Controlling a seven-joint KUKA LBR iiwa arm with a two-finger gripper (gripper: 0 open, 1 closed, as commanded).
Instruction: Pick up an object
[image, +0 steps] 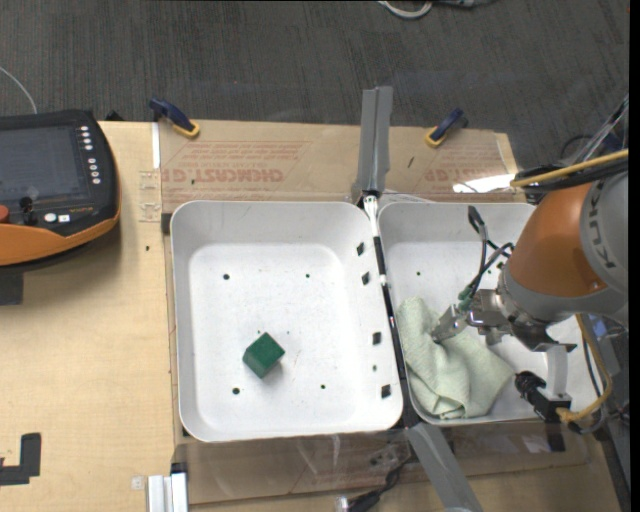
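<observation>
Cloth bunched in right bin; am positioning claw at its top fold, grip state unreadable, can't tell.

The table carries a cardboard sheet held by two clamps, two white bins side by side, and a black-and-orange control pendant at far left.

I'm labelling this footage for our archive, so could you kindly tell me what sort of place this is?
Most likely a robotics lab test bench: two shallow white bins on clamped cardboard, a teach pendant at the left, and a grey-and-orange arm reaching over a pale cloth.
</observation>
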